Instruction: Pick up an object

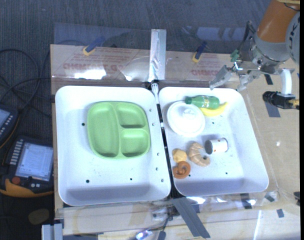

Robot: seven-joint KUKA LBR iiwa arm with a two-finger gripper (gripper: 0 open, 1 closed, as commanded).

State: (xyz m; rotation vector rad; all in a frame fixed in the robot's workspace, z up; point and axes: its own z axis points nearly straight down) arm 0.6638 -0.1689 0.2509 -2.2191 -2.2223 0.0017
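Gripper (227, 80) hung just past the far rim of the right bin (252, 134), fingers spread wide, nothing between them. Green bottle (203, 101) lay on its side at that bin's far wall, touching a banana (214, 109) and the white bowl (186, 118). Bottle was nearest, so the likely target: probably light, rigid, slick and prone to roll; grip across its middle. Pastries (192, 156) and a small cup (218, 145) sat nearer the bin's centre. Green tray (118, 129) was in the left bin (72, 134).

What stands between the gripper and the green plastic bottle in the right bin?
Nothing visible does. The two-finger gripper hangs open above the right white bin's far rim, and the green plastic bottle lies uncovered beside a yellow banana.
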